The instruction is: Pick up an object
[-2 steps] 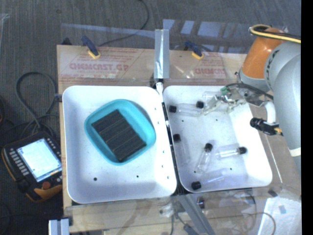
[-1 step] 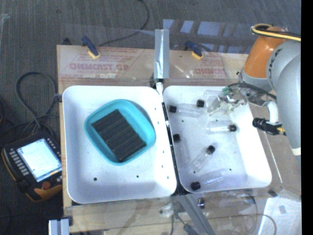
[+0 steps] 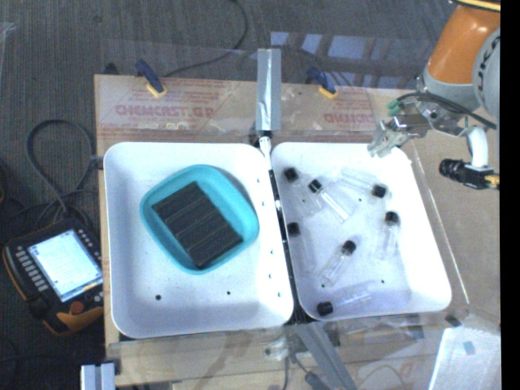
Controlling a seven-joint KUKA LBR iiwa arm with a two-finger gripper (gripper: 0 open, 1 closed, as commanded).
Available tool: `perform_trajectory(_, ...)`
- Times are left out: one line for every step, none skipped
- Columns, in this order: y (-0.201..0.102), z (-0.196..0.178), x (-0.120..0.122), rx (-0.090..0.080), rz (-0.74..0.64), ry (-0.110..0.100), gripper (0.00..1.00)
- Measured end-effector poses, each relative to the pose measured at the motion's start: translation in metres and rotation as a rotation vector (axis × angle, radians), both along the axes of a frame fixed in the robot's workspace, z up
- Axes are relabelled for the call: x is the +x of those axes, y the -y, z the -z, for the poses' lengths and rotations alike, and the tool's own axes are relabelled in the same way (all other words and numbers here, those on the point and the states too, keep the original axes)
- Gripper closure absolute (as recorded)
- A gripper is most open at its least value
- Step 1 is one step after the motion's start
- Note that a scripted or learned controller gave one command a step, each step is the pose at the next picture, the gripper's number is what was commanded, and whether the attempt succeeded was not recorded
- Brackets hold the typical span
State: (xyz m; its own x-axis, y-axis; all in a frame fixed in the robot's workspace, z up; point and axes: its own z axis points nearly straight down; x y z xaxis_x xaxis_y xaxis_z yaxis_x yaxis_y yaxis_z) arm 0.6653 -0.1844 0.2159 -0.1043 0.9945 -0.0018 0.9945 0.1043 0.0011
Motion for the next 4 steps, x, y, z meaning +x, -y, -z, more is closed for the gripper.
perform_trajectory(0.000, 0.000, 0.000, -0.001, 0.000, -0.001, 0.00)
perform_trajectory(-0.039, 0.076, -0.020, 0.001, -0.089, -0.003, 0.00)
perform_trajectory(-0.049, 0.098, -0.008, -0.014, -0.101, 0.041, 0.00)
perform_trajectory(-0.075, 0.125, -0.043, -0.007, -0.129, 0.012, 0.00)
